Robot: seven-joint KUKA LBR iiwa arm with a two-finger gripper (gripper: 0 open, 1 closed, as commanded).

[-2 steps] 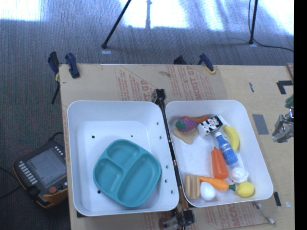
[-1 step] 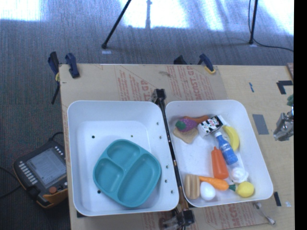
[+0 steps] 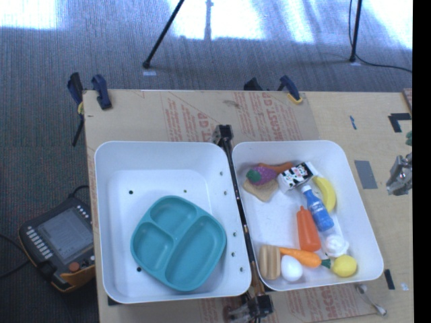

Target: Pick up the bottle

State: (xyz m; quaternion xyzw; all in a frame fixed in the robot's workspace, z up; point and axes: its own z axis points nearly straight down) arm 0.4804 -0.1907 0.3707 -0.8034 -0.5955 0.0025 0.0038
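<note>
Progress on the task looks like nothing yet: the blue plastic bottle with a white cap [image 3: 318, 209] lies on its side in the right-hand shallow white bin [image 3: 357, 180], toward three o'clock of the bin's middle. It sits between the curved yellow toy banana [image 3: 327, 191] and the orange squeeze bottle [image 3: 307, 230], close to both, its cap end just by the black-and-white cow-pattern carton [image 3: 297, 176]. The grey metal hand [image 3: 400, 176] hangs over the brown desk [image 3: 377, 123] at three o'clock of that bin, outside its rim, well apart from the bottle; whether it is wide or narrow I cannot tell. Reach, grip and lift all remain.
</note>
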